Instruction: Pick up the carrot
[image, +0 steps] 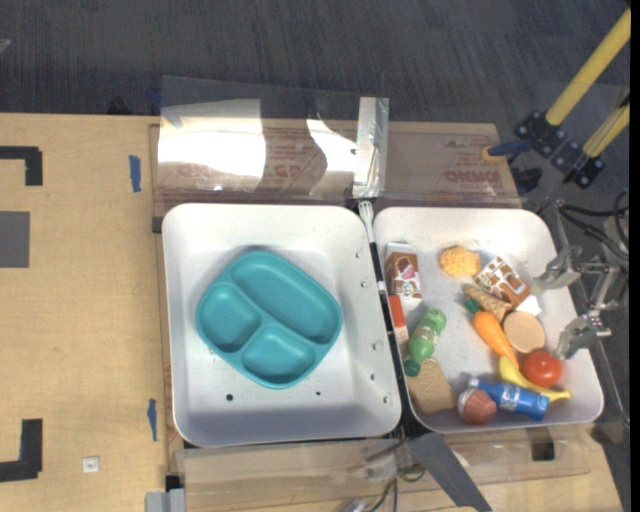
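The carrot (489, 332) lies in the right bin (455, 225), hemmed by the banana (520, 378) and tomato (542, 368) nearer, a round bun (524, 329) touching beside it. The gripper (585, 300) sits beyond the bin's right rim; whether it is spread or closed cannot be told. Such crowding could make a grasp catch a neighbour.

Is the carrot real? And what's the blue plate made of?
The carrot looks like toy plastic: smooth, evenly orange, a little shiny, lying among other toy foods. The teal plate looks like moulded plastic too, one flat colour, rounded compartments, matte. I can't be sure from looks alone.
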